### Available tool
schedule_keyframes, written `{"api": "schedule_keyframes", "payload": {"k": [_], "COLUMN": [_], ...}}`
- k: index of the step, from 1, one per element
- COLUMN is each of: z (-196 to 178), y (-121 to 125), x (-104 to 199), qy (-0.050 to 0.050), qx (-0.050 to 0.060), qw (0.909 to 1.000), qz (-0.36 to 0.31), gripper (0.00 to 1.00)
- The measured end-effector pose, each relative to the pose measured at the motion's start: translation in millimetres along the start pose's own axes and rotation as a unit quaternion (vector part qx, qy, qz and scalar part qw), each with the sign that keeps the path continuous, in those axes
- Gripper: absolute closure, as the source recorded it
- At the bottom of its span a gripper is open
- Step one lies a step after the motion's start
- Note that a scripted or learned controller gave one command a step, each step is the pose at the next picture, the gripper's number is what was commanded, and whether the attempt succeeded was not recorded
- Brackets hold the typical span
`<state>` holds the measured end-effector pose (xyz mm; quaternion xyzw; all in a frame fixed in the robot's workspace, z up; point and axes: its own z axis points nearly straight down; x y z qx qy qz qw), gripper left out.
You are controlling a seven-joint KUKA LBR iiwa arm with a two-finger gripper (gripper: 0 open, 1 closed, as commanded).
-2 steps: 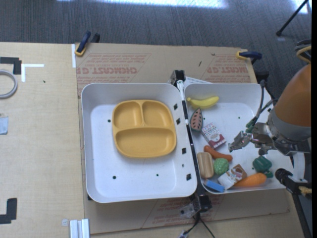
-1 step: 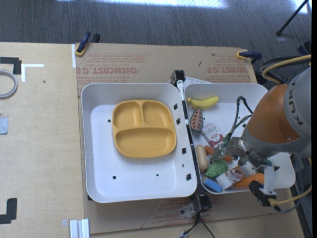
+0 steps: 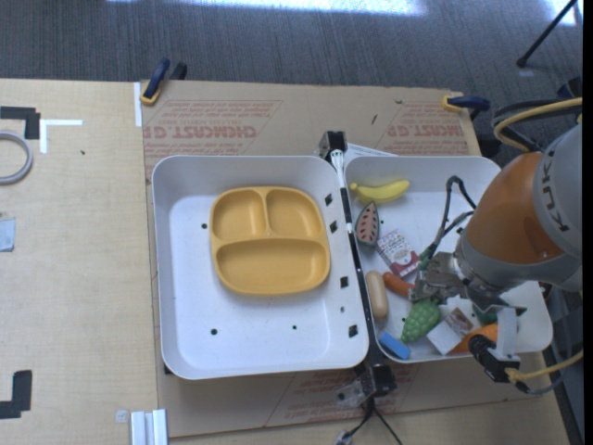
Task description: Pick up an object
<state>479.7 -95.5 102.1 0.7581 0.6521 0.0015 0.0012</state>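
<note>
The right bin (image 3: 463, 170) holds several toy foods: a yellow banana (image 3: 381, 190) at the back, a watermelon slice (image 3: 368, 223), a printed card (image 3: 393, 245), a hot dog bun (image 3: 376, 295), a green bumpy fruit (image 3: 420, 321), a blue block (image 3: 394, 346) and an orange carrot (image 3: 397, 284). My gripper (image 3: 432, 281) hangs low over the middle of this bin, just right of the carrot and above the green fruit. The arm's wrist covers the bin's right half.
The left bin (image 3: 176, 276) bears a yellow three-compartment plate (image 3: 270, 240). A black clip (image 3: 333, 144) sits at the back where the bins meet. Cardboard lies under both bins. Cables run along the arm at the right.
</note>
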Motion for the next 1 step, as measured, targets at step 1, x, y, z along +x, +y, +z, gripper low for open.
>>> {"api": "schedule_keyframes", "payload": {"k": [1], "z": [-177.6], "y": [-5.1], "x": [31.9], "qy": [-0.001], "qx": [0.001], "qw": [0.9856], "qz": [0.169], "gripper": [1.0]}}
